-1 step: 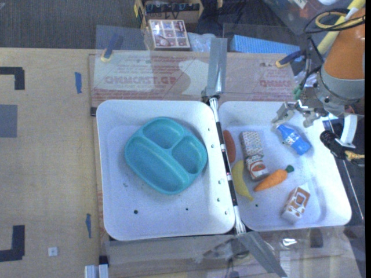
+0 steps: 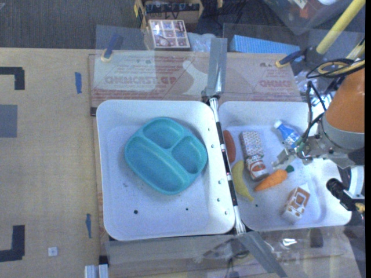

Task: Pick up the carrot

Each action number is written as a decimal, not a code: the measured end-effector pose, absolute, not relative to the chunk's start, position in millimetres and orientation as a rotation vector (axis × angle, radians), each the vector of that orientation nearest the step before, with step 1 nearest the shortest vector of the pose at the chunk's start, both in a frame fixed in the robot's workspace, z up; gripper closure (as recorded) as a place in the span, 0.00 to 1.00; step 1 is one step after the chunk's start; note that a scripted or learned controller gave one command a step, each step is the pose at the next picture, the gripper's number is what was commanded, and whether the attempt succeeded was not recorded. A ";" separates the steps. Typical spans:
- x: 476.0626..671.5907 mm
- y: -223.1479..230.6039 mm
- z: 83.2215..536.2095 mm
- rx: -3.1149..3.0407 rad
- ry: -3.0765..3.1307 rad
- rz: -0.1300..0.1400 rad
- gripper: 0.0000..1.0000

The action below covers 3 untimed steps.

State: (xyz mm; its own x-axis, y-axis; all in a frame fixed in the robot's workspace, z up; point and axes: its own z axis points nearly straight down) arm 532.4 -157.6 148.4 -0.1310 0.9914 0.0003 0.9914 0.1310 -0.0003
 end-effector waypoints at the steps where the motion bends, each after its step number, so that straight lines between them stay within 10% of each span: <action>1: 517.7 -121.8 91.7 -2.421 -1.998 0.001 0.00; 2: 517.8 -122.7 101.3 -2.425 -1.997 0.000 1.00; 3: 538.6 -63.1 184.6 -2.292 -2.149 0.000 1.00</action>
